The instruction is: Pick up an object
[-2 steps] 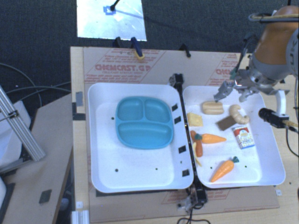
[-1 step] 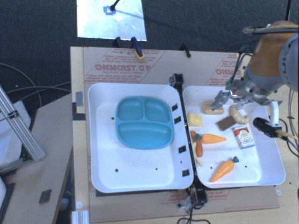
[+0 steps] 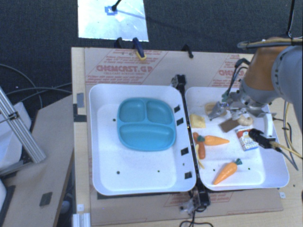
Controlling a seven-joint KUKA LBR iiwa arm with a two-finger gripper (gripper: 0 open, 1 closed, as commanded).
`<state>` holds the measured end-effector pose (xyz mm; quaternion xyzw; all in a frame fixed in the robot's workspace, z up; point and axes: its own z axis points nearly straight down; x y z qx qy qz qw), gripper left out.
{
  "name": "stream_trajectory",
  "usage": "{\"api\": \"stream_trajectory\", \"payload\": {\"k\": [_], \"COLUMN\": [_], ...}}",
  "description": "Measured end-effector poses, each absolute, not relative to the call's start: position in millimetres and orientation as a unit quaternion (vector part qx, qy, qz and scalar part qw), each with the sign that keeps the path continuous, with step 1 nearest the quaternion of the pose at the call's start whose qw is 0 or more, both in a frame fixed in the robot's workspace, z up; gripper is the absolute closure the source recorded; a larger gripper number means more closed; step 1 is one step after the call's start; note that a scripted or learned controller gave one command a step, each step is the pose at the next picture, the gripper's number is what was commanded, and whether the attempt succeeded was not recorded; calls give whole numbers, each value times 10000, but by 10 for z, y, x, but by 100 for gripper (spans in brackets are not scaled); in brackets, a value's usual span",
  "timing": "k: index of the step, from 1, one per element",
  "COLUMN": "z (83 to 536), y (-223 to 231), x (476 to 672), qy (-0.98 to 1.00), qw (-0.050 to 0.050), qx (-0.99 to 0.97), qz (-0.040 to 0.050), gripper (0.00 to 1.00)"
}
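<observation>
The claw (image 3: 222, 109) hangs low at the right bin's (image 3: 274, 176) twelve o'clock, too blurred to tell its state; the arm (image 3: 270, 79) hides items beneath.

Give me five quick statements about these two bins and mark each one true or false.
1. The blue divided plate lies in the left bin. True.
2. Two carrots lie in the right bin. True.
3. The pincer hovers over the left bin. False: it is over the right bin's far part.
4. The plate holds a carrot. False: its compartments are bare.
5. The arm reaches in from the right. True.
</observation>
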<state>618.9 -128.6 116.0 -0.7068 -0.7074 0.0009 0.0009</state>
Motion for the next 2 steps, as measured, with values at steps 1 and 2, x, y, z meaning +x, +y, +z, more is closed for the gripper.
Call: {"api": "stream_trajectory", "payload": {"k": [1, 2], "z": [871, 967], "y": [-1287, -1283], "x": [6220, 6212], "qy": [-7078, -7076], "qw": [-41, -24], "qx": [-7064, -7066], "qz": [-20, -16], "gripper": [0, 100]}}
